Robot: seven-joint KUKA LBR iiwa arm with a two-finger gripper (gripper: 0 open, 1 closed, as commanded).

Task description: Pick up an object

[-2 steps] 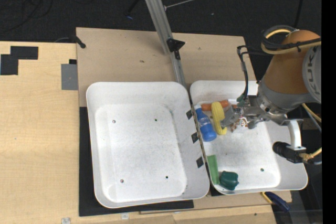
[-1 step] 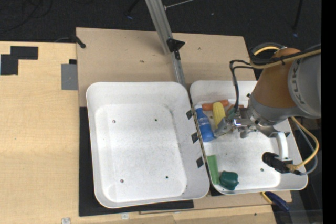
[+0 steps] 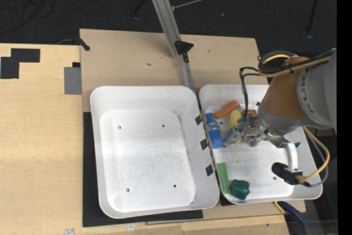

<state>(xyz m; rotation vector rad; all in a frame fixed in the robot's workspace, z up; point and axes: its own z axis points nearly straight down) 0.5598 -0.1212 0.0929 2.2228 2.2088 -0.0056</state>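
**Gripper low in right-hand bin, beside the object cluster**

I read the arm (image 3: 300,93) as reaching in from the right of the frame, its wrist bent down into the right bin (image 3: 264,181). The gripper (image 3: 246,134) sits low at centre-right of the frame, amid the objects at the bin's upper-left corner. From this slant I cannot tell its state, nor whether anything is held: the wrist body masks that area.

Candidates, all in the right bin:
- blue object (image 3: 213,130), elongated, lying along the bin's left wall, long axis running top to bottom of the frame; it lies to the left of the gripper.
- yellow object (image 3: 235,118), just above-left of the gripper, seemingly touching or nearly so.
- orange object (image 3: 226,110), elongated, tilted, further up-left, near the yellow one.
- green stick (image 3: 222,176) along the left wall lower down, and a dark green object (image 3: 240,189) at the lower edge; both well below the gripper.

The left bin (image 3: 104,99) shows bare white.

Judgement: the nearest picks lie left and up-left of the gripper. The blue one's long axis runs along the wall, so a closure across it, left-right in frame, suits; the wall crowds that side.
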